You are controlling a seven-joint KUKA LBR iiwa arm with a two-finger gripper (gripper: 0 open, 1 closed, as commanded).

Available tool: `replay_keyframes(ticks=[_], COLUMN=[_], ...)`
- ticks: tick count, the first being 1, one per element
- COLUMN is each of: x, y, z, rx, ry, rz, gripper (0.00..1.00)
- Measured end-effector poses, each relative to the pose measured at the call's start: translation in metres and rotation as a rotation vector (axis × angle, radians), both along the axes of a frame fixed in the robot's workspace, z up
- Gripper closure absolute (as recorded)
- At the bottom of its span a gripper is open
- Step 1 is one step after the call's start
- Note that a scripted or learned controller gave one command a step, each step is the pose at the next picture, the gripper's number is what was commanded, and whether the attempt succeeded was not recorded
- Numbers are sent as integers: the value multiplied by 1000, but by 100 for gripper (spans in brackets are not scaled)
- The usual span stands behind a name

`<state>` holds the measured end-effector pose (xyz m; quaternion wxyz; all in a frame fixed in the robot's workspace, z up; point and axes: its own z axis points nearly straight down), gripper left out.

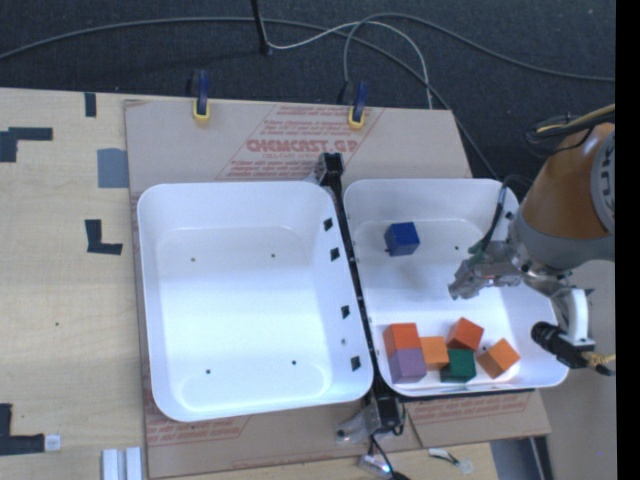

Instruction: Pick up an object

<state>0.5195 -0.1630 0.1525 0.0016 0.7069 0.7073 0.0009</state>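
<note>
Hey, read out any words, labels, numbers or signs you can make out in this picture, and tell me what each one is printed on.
"CHEMCAST G.P.": large red print, roughly readable and partly blurred at its end, on the brown cardboard sheet under the two white bins.
Smaller red lines above and below that word on the same sheet: too blurred to read.
Nothing readable on the blocks, such as the blue block.

Arm (565, 203) entered from right edge of frame, orange band at upper right, wrist angled down-left. Gripper (470, 280) sat right of centre, grey fingertips pointing left.
</note>
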Motion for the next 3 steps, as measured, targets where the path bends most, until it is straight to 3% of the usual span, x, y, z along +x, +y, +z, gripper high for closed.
replay_keyframes(ticks=[2,3], x=[-4,16], y=[-5,48], z=[105,110], rx=[0,2], ry=[-1,4], rz=[0,4], gripper=[100,100])
